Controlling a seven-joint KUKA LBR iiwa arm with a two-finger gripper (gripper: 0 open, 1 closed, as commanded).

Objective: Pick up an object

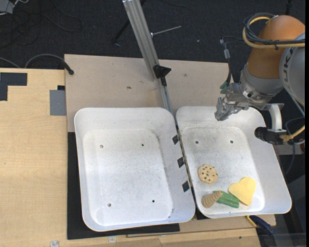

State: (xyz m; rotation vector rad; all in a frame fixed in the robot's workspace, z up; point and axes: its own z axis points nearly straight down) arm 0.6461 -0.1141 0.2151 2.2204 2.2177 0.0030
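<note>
Hovering gripper [222, 112], finger state unclear; right bin [270, 138] holds four items: cookie [208, 173], heart [243, 190], two others.

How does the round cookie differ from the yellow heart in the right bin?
The cookie is round, tan and dotted with dark chips; the yellow heart is heart-shaped and plain yellow. The cookie looks smaller than the heart. The cookie lies apart from the other items, while the heart lies against the green piece. Both lie flat in the near part of the right bin, far from the gripper.
</note>
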